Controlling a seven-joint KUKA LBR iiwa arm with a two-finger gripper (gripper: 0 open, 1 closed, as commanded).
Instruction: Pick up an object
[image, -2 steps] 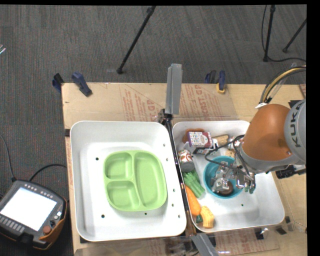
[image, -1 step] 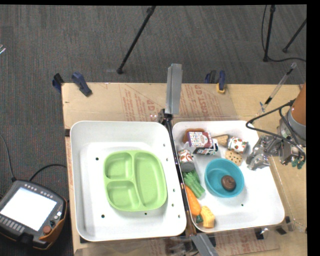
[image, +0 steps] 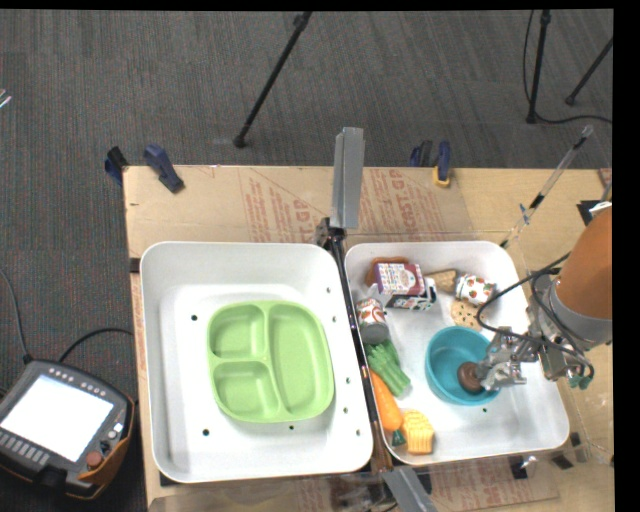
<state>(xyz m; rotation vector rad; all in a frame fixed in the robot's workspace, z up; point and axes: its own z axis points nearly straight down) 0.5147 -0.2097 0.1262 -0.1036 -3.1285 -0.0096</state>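
I see a small brown object (image: 467, 376) lying inside the blue bowl (image: 447, 362) in the right bin (image: 540, 420), with the gripper (image: 497, 368) hanging over the bowl's right rim just beside it; whether its jaws are spread or pressed together I cannot tell. To the bowl's left lie a green vegetable (image: 387, 366), a carrot (image: 386, 403) and a yellow corn cob (image: 419, 432); a dark red box (image: 397, 275) sits toward the far wall; the left bin (image: 170, 300) carries a green divided plate (image: 270, 361).
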